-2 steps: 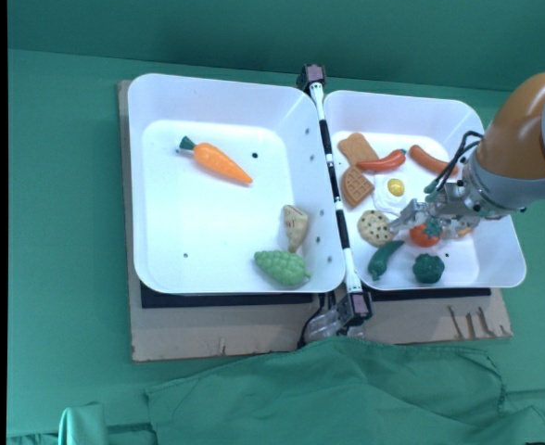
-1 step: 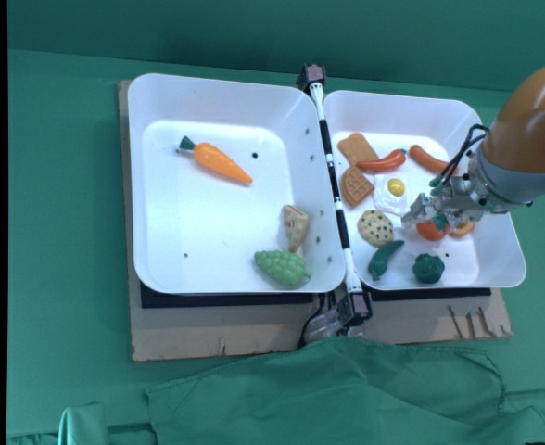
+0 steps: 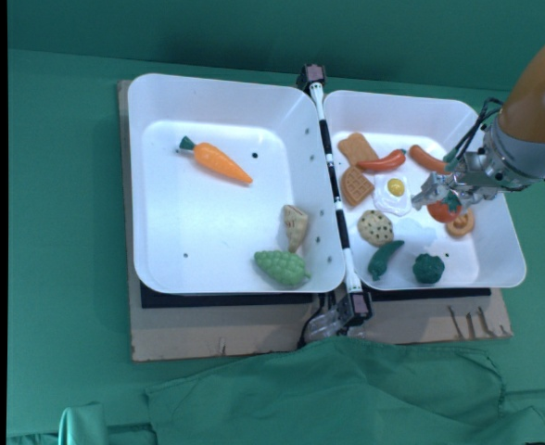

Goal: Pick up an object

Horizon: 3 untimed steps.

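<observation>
Hovering — gripper point(image 3: 442, 196) above tomato point(image 3: 442, 212) | round, red, green-topped | finger state: cannot tell

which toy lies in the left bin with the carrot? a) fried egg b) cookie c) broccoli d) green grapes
d: the green grapes sit near the front right corner of the left bin, the bin that holds the carrot, while the fried egg, cookie and broccoli all lie in the right bin.
</observation>
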Motion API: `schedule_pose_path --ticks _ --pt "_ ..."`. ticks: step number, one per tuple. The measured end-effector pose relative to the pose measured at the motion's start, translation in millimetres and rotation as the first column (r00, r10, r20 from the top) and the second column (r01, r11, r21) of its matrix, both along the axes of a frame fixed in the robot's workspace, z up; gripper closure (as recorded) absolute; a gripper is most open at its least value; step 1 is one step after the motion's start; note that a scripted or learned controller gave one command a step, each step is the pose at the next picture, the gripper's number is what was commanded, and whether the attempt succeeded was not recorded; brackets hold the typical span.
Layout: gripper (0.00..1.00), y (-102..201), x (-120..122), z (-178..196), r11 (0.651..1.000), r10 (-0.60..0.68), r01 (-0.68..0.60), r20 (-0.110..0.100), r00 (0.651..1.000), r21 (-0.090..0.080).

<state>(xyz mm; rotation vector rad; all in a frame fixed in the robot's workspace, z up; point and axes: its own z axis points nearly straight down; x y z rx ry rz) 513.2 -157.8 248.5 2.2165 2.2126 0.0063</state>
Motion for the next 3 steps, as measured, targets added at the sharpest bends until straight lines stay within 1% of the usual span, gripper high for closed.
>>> schedule_pose_path --ticks 1,2,3 --pt "1.00 -4.2 8.1 63.2 1.000 -0.001 0.001 0.002 1.000 0.000" --pt "1.00 -13.7 6.5 112.4 1.000 -0.002 0.002 0.001 1.000 -0.001" --pt "1.00 -14.9 7.1 132.7 1.000 -0.002 0.002 -0.002 1.000 0.001"
